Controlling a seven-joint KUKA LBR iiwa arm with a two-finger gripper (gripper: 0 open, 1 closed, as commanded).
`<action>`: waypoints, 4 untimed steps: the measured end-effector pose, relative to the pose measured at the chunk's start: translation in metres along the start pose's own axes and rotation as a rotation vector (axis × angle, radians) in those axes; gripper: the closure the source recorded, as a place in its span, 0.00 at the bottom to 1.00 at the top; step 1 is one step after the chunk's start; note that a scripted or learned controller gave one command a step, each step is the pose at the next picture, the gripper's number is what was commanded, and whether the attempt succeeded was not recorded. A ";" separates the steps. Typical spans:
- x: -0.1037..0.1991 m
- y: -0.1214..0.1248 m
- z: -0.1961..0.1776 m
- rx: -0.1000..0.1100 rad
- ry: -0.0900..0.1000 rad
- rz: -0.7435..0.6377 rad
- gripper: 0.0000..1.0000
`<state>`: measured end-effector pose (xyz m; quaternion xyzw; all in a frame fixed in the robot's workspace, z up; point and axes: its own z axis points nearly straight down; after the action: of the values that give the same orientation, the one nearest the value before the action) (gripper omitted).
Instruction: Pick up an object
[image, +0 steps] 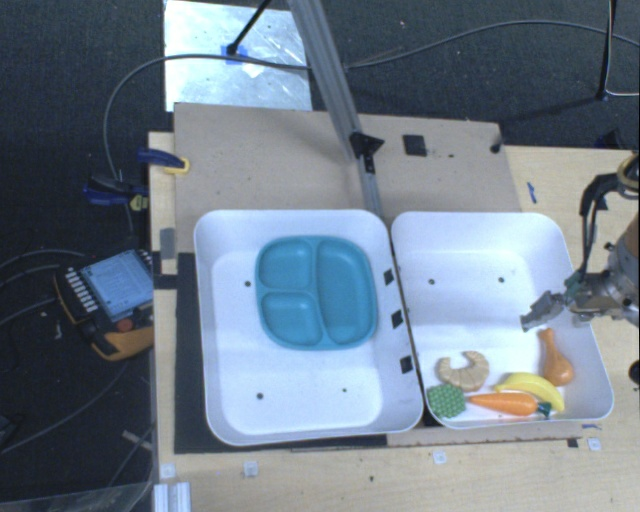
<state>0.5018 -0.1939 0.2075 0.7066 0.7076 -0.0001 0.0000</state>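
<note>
One fixed camera looked down at a slant on the counter (300, 150), taking in both bins (230, 400).

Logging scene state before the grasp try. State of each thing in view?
Tool: over right bin, above the toys, nothing seen in it.
Plate: flat in left bin, no items on it.
Croissant: lying in right bin.
Banana: lying, touching carrot.
Carrot: lying at front wall.
Drumstick: lying near tool.
Green toy: lying in front corner.
</note>
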 end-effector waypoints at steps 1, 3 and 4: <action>0.002 0.000 0.062 0.001 0.001 0.001 0.00; 0.008 0.005 0.107 -0.004 -0.001 0.001 1.00; 0.010 0.015 0.048 -0.007 -0.002 -0.004 1.00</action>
<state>0.5170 -0.1838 0.1597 0.7053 0.7089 0.0016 0.0031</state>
